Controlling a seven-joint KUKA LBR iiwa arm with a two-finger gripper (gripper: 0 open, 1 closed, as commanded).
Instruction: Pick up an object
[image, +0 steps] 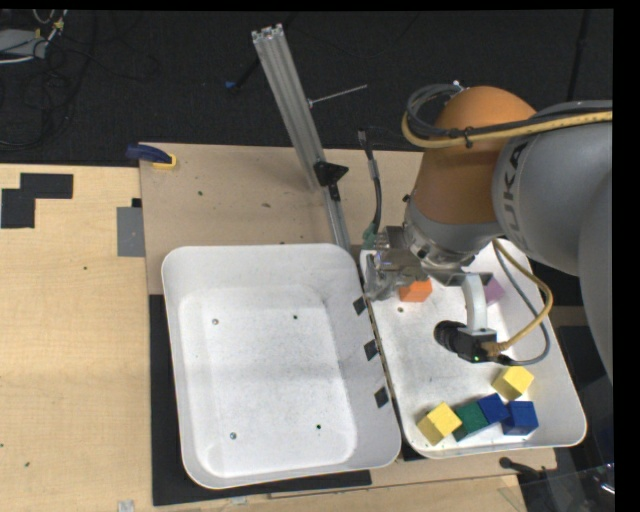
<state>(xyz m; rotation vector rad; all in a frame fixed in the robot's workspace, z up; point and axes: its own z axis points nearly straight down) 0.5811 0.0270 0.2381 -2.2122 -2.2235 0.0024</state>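
My gripper hangs low over the far left corner of the right bin, close to the wall shared by the two bins. An orange block lies on the bin floor just to the right of the gripper; I cannot tell if they touch. A purple block sits partly hidden behind the wrist's cable. At the bin's near end lie a yellow block, a second yellow block, a green block and two blue blocks.
The left bin stands beside the right one. A slanted aluminium post rises behind the bins, ending near the gripper. A black cable connector dangles from the wrist over the right bin. A blue clamp sits at the bench's far left corner.
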